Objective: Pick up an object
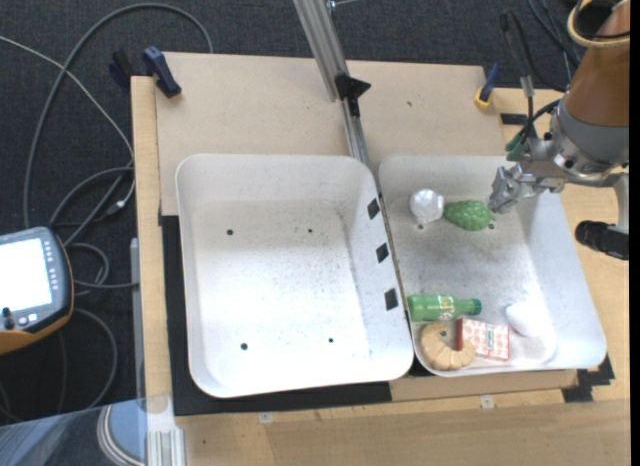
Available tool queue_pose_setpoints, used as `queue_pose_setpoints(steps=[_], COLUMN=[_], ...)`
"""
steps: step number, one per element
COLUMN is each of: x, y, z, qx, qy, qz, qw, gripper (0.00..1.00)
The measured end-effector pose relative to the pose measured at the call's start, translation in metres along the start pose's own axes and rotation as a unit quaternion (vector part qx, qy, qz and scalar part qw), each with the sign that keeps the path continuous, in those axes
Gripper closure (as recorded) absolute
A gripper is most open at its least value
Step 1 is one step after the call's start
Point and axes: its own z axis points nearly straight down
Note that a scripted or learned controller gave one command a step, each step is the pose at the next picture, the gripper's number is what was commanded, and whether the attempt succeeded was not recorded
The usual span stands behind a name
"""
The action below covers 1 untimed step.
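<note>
Claw sits beside the green object, apparently touching it; whether it is parted or grips anything cannot be told. Risk: off-centre closure nudges the rounded object aside.

We are looking at a bench of pale, matt board that seems like wood. The two bins, left and right, are showing as smooth white plastic, dulled by fine dark speckling. We are seeing a bare metal rail catching the light, and the gripper is looking like dull grey metal. The orange band is gleaming, glossy. The green bottle is shining like plastic, the round bun is looking rough and matt, and the red packet is appearing papery. Blue clamps are looking plastic. The floor is reading as dark, rough carpet.
</note>
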Motion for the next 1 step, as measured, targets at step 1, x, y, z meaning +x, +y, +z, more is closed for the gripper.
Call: queue_pose_setpoints(steps=[1], x=[0.0488], y=[-0.0175], z=[0.009], qx=[0.001], qy=[0.0], qz=[0.0], qw=[1.0], gripper=[1.0])
